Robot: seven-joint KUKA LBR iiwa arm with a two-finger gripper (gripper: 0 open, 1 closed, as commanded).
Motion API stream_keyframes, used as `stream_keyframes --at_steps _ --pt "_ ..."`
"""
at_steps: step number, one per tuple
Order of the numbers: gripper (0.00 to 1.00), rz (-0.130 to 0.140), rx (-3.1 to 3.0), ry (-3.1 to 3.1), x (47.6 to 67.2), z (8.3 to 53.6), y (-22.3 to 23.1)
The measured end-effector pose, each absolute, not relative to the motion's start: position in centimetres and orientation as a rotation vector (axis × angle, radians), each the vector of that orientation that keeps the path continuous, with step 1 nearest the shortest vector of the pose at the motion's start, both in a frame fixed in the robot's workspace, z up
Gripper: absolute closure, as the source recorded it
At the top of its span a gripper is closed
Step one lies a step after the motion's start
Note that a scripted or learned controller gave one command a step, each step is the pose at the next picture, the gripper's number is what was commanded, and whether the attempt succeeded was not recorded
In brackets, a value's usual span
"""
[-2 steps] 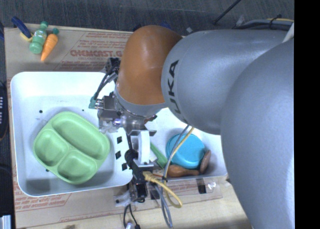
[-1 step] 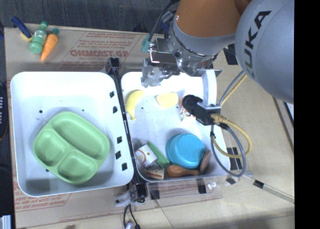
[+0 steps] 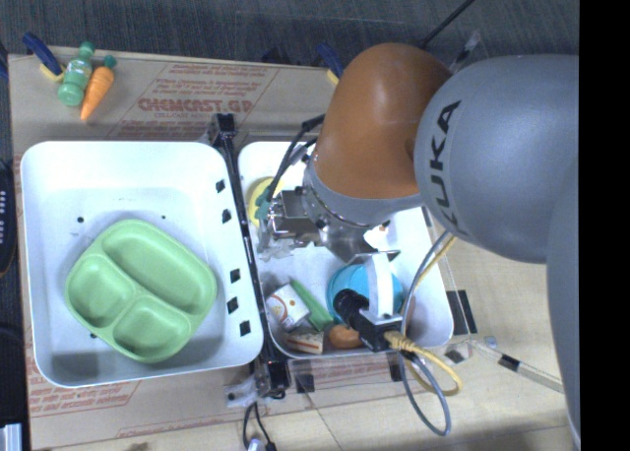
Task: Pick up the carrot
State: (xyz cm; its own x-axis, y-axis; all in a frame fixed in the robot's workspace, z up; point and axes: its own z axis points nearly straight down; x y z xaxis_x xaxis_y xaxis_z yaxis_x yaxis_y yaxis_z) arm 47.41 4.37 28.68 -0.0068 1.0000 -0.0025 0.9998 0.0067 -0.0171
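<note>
The carrot [image 3: 96,92] lies at the table's [image 3: 285,80] far left corner, outside both bins. The tool [image 3: 281,218] hangs over the right bin [image 3: 440,316]; its state cannot be told.

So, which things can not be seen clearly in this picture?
- Tool: in the camera view the arm covers it, so its state is unknown.
- Right bin: the arm hides most of its inside; the items at its near edge are too small to name.
- Carrot: it lies outside the bins at the top left, small; the green thing beside it is too small to identify.
</note>
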Motion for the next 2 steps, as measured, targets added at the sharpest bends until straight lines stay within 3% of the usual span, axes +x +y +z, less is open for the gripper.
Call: stream_keyframes --at_steps 1,2 --pt "0.0 0.012 -2.211 -2.225 47.6 29.0 4.4" --pt "0.0 0.009 -1.938 -2.468 50.0 27.7 -0.6"
